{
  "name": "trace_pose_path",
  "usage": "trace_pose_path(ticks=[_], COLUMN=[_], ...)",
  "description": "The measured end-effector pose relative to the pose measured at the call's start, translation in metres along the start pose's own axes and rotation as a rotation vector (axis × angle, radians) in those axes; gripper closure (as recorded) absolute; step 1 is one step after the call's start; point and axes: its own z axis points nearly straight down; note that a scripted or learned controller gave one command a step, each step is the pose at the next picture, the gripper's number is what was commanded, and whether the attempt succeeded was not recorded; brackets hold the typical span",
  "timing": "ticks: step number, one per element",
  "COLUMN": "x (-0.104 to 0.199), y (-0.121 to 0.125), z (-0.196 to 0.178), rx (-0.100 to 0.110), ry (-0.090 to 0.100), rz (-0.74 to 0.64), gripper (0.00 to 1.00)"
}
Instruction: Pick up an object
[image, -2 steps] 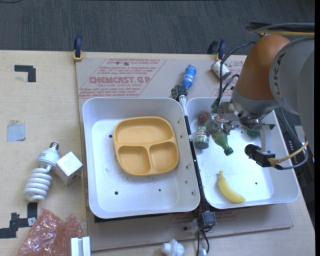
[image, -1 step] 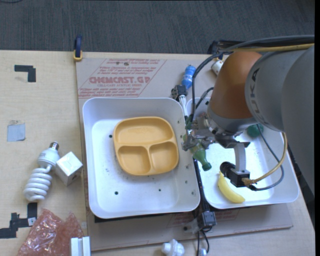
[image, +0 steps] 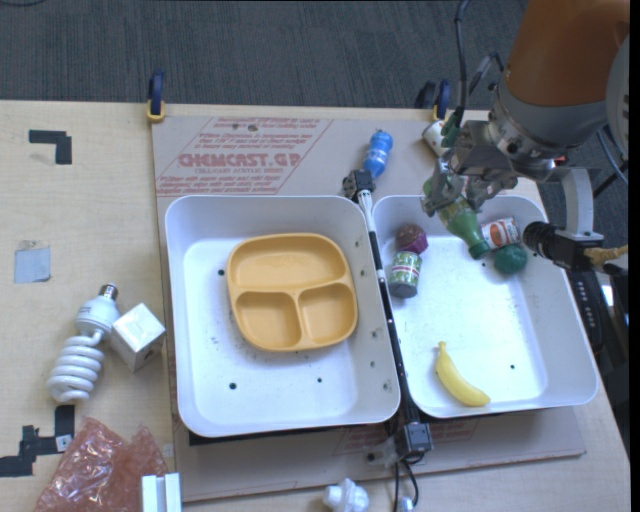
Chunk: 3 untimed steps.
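From the overhead camera I see the gripper at the upper right of the frame, over the right bin's far edge, its jaws closed around the neck of a green bottle that slants down toward the bin floor. A banana lies lower in that bin; a yellow tray sits in the left bin.

Look at your arm: it comes in from the top right, big and grey with an orange band above the wrist. It bends down and to the left. Your gripper hangs low at its end, pointing down, and looks dark and tangled with wires.
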Motion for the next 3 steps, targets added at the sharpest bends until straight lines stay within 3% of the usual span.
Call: trace_pose_path(ticks=[1, 2, 3], x=[0.051, 0.114, 0.066], y=[0.0, -0.01, -0.056], z=[0.135, 0.09, 0.076], rx=[0.003, 0.001, 0.002], ry=[0.001, 0.0, 0.001], rz=[0.001, 0.0, 0.003], gripper=[1.0, 1.0, 1.0])
